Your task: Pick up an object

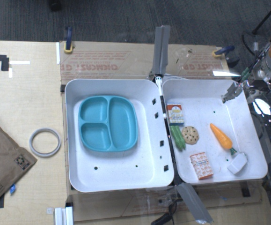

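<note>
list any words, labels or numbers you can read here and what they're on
"BOX": brown cardboard box at the left edge, partly cut off.
Red print on the cardboard sheet behind the bins: upside down, too blurred to read.
Small carton and orange packet in the right bin: print too small.

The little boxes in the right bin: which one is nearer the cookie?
The upper box, red and white; its lower corner nearly meets the cookie. The other box lies apart below.

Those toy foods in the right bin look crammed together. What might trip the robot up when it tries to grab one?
1. The cookie touches the green vegetable, so a grab may catch both or knock one aside.
2. The white block lies by the right bin wall, leaving little room.
3. The carrot is tapered and could slip.
</note>
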